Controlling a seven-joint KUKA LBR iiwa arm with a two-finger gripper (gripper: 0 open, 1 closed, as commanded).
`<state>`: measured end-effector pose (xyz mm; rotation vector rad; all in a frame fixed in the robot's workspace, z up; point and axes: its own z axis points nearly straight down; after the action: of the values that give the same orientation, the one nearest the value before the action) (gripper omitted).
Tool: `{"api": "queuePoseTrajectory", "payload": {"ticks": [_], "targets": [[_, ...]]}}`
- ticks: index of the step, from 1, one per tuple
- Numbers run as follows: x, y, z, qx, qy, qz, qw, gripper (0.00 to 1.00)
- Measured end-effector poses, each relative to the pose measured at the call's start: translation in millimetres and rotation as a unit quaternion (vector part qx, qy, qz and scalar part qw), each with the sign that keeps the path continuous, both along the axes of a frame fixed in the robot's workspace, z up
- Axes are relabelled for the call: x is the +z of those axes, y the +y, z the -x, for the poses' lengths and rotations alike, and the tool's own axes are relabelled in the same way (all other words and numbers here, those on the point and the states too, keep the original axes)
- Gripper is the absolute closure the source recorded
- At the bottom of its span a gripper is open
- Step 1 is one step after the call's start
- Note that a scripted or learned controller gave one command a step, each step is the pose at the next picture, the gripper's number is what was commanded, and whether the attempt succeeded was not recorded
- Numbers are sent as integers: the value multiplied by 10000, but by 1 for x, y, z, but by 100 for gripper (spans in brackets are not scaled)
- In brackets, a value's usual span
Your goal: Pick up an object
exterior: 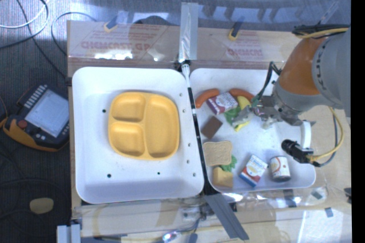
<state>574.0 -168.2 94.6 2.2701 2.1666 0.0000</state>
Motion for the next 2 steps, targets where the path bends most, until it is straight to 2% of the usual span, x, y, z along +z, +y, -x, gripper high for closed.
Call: {"api": "queuePoseTrajectory", "payload": {"ticks": [1,2], "targets": [[9,1,0,5,3,-15,10000,100],[114,50,-53,-814,20,-2,9967,100]]}}
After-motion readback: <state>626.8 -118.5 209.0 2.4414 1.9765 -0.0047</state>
